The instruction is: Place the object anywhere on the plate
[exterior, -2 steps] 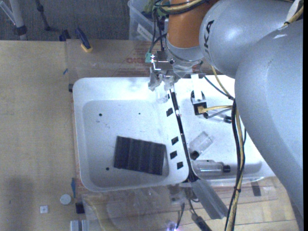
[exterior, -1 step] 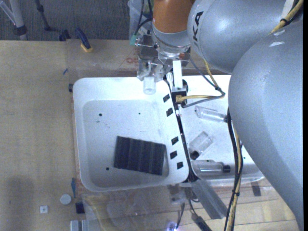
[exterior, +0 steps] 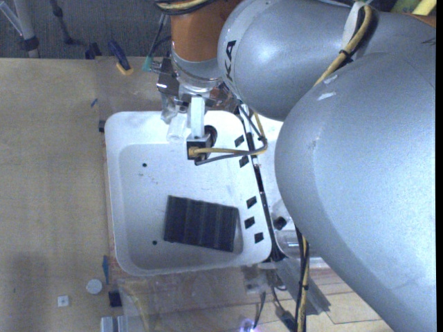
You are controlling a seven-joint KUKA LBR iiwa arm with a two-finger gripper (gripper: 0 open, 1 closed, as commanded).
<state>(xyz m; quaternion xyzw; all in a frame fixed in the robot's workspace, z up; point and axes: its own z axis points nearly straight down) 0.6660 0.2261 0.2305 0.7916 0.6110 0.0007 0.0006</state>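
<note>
Camera view.
- black ribbed slab (exterior: 201, 223): lies flat on the floor of the white bin (exterior: 135, 192), close to its near wall and slightly askew.
- gripper (exterior: 185, 130): hangs at the bin's far end, well apart from the slab. Whether it is wide or narrow cannot be told.
- grey arm (exterior: 346, 151): covers the bench's right side.
- small grey disc (exterior: 93, 286): on the bench (exterior: 48, 185), outside the bin's near corner.

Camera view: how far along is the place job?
Done: nothing visibly; the black ribbed slab lies flat in the white bin. In hand: the gripper hangs above the bin's far end, apart from the slab. Left: the grasp, the lift and the placing.
</note>
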